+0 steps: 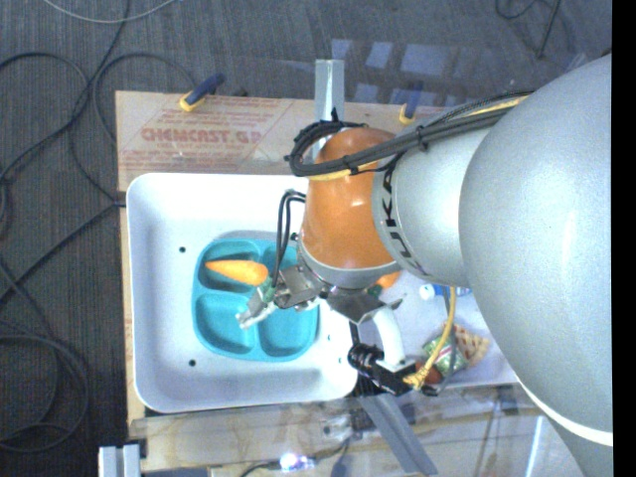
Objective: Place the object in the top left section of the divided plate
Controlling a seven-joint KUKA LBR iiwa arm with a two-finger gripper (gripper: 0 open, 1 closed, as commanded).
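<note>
A blue divided plate (pixel 231 328) lies in the left white bin (pixel 159 217). An orange carrot-shaped object (pixel 236 270) rests in the plate's top left section. My gripper (pixel 256 309) hangs over the plate's middle, just right of and below the carrot, apart from it. Nothing shows between its metal fingers (pixel 248 315). The grey arm with its orange band (pixel 343 212) covers the plate's upper right part.
In the right bin, mostly hidden by the arm, lie small items, among them a pizza-slice toy (pixel 465 346) and a blue-white thing (pixel 429 291). A cardboard sheet (pixel 199 137) lies behind the bins. Cables run across the floor at left.
</note>
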